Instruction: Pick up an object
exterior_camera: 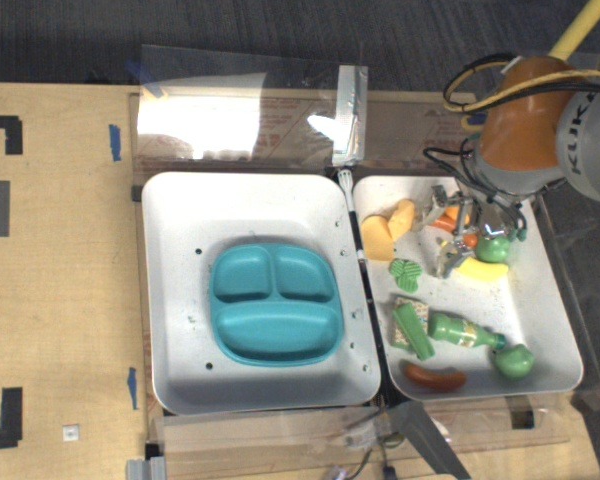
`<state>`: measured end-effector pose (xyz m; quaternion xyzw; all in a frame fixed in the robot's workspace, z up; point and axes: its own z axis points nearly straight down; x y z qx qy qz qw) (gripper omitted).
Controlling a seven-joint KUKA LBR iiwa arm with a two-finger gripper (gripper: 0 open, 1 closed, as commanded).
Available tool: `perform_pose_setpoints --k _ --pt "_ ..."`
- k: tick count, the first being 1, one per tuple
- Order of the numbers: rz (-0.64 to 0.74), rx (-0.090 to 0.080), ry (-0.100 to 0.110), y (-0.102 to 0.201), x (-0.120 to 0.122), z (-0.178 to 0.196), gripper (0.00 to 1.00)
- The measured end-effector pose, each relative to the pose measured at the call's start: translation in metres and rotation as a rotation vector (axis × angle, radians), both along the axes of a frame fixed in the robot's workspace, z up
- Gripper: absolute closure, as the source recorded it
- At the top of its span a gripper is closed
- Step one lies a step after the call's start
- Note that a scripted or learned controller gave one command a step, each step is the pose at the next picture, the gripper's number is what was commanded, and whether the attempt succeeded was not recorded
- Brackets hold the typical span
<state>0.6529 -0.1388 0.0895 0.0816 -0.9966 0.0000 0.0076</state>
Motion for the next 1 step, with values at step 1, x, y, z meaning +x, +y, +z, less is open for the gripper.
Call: perform_pose_setpoints --k 1 --pt "-0.002 -0.002 -0.032 0.0016 0.0066 0.0139 1.0"
